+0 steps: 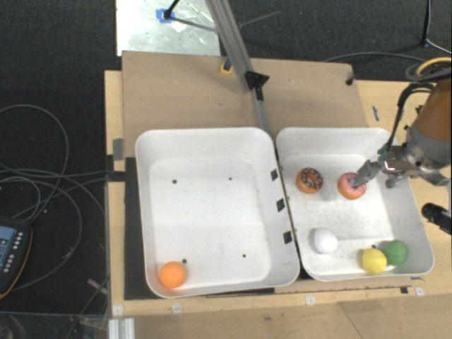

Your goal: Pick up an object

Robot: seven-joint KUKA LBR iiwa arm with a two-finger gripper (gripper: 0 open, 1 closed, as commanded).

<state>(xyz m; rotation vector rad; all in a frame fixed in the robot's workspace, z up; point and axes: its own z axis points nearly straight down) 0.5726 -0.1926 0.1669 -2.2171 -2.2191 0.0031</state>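
Observation:
My gripper (376, 178) hangs over the right side of the right bin (332, 136), with its fingers spread open. Its left finger (364, 173) reaches down to the right edge of a pink-frosted donut (348, 187); nothing sits between the fingers. A chocolate-brown donut (308, 180) lies just left of the pink one. Nearer the front of this bin lie a white ball (325, 241), a yellow object (373, 260) and a green object (396, 251), the last two touching. An orange ball (171, 275) rests in the front left corner of the left bin (205, 138).
A slanted grey pole (233, 30) ends at a black clamp above the gap between the bins. Black clips sit along the shared bin walls. Cables and a handheld pendant (13, 249) lie on the floor at the left. The arm's body (431, 133) stands at the right edge.

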